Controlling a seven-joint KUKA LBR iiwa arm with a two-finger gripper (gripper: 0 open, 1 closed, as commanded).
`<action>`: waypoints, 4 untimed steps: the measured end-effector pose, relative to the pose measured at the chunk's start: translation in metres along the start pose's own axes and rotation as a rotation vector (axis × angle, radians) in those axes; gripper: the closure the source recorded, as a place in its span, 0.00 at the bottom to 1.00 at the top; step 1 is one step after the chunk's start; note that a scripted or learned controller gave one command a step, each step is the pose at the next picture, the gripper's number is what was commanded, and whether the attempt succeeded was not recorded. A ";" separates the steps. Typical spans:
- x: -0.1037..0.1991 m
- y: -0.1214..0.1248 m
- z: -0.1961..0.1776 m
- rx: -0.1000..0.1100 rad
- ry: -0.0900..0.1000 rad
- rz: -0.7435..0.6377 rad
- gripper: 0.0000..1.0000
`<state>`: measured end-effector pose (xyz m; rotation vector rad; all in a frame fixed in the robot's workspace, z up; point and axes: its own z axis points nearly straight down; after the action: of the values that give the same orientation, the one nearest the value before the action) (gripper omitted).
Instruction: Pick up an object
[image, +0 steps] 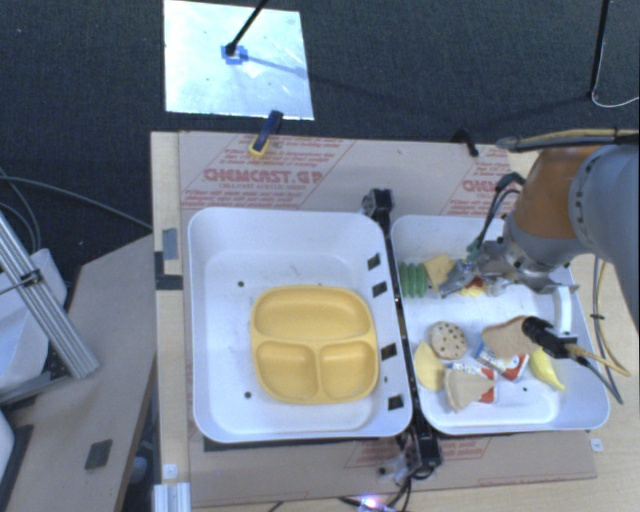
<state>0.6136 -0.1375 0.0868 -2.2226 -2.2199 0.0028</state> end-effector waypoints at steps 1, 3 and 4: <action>-0.018 0.057 -0.002 0.005 0.004 -0.009 0.00; 0.024 0.047 0.001 -0.008 0.000 -0.009 0.00; -0.008 0.033 0.002 -0.003 0.000 -0.001 0.00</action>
<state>0.6467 -0.1454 0.0849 -2.2236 -2.2223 -0.0002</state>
